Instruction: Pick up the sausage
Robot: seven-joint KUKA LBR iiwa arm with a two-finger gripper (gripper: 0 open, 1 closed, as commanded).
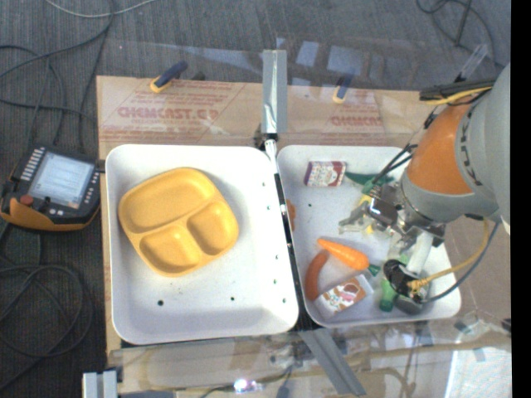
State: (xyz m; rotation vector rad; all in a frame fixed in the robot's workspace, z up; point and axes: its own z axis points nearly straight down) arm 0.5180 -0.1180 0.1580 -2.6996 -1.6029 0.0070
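- Where the right bin (pixel 292 222) curves at its left wall, the sausage (pixel 314 274) lies: smooth, reddish, bent.
- Carrot (pixel 343 254) just right of the sausage.
- Gripper (pixel 365 216) beyond the carrot, metallic; grip unreadable.

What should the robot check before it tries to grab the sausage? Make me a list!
1. Sausage in sight: ok, it lies in the right bin near the left wall.
2. Sausage free to grab: not ok, the carrot touches its upper end and a small packet lies right beside it.
3. Gripper above the sausage: not ok, it sits further right and up in the bin.
4. Fingers ready: cannot tell.
5. Gripper carrying nothing: cannot tell.
6. Yellow tray out of the way: ok, it is in the left bin.
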